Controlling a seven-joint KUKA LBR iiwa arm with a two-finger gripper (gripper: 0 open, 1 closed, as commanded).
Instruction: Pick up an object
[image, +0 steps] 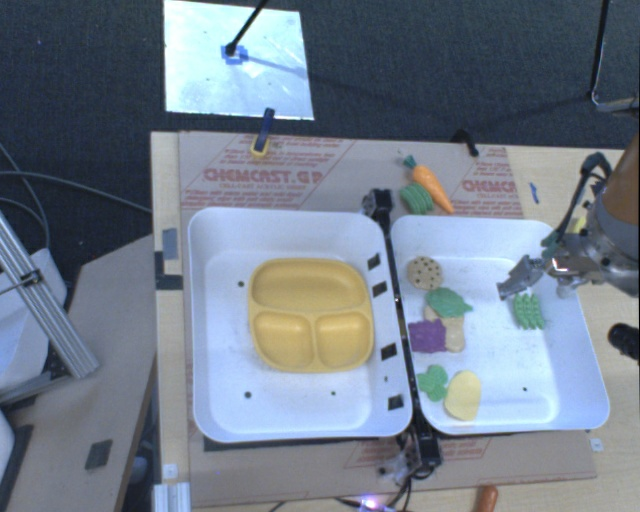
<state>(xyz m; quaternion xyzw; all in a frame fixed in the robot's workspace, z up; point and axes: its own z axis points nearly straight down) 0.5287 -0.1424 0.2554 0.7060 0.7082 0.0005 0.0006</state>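
Observation:
My gripper (537, 284) hovers over the right bin (570, 400), near its right side, open with nothing between its fingers. Just below it lies a small green ridged toy (528, 311). Further left in the same bin are a round cookie (424, 271), a green leafy piece (448, 301), a purple piece (427, 336) with a beige piece (455, 338) beside it, a small green piece (433, 380) and a yellow oval piece (463, 395).
The left bin (215, 400) holds a yellow divided plate (311, 313). A toy carrot (431, 183) and a green toy (415, 199) lie on the cardboard behind the bins. A black hinge strip (393, 300) runs between the bins.

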